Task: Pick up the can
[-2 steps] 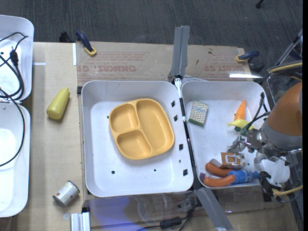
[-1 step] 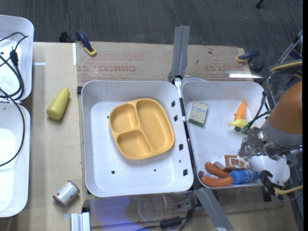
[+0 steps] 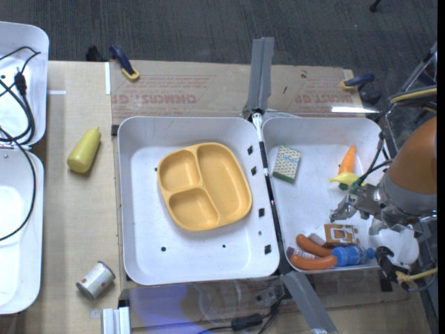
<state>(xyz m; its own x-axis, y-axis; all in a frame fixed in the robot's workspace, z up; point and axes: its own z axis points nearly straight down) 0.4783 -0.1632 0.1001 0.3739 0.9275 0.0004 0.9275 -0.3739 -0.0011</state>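
Hovering low over the right bin (image 3: pixel 316 127), my gripper (image 3: pixel 345 213) sits near that bin's right wall, just above the brown carton (image 3: pixel 341 234) and the sausages (image 3: pixel 314 250). Can't tell if it's apart or together from up here, too much cable and metal in the way, so no call on that. Nothing visibly between the tips.

Now the key bit: the can (image 3: pixel 94 280) isn't in either bin. It's out on the bench (image 3: pixel 76 207), off the lower-left corner of the left bin (image 3: pixel 135 186), lying on its side. Long axis runs diagonal in the camera view, lower-left to upper-right, 1 round end facing lower-left with a dark mark or 2 on it.

So from me it's far to view-left and a touch lower, well apart, w/ the whole left bin and the yellow divided plate (image 3: pixel 204 184) between us. Only 1 arm here, so it's my reach or nobody's.

My read: that's a long traverse across both bins, prob near the edge of my reach. Approach should come down w/ tips straddling the can across its short width, i.e. perpendicular to that diagonal. It's round and on its side, so a nudge could roll it off toward the bench edge.

Mustard bottle (image 3: pixel 84 150) lies further up on the same strip, not in the path.
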